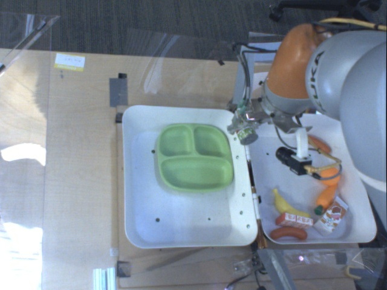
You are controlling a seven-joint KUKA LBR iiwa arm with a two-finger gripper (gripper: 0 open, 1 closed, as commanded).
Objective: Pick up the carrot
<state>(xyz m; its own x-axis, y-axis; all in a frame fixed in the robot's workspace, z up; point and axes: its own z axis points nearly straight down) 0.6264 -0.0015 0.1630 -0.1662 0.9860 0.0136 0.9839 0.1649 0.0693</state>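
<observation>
orange carrot (327, 194) lay loose in the right bin (270, 175) — untouched, since the pincer (244, 129) hung well apart at the bins' divide; its opening couldn't be told.

One fixed camera above the bench (72, 180) looks down aslant on both white bins (129, 162).
</observation>
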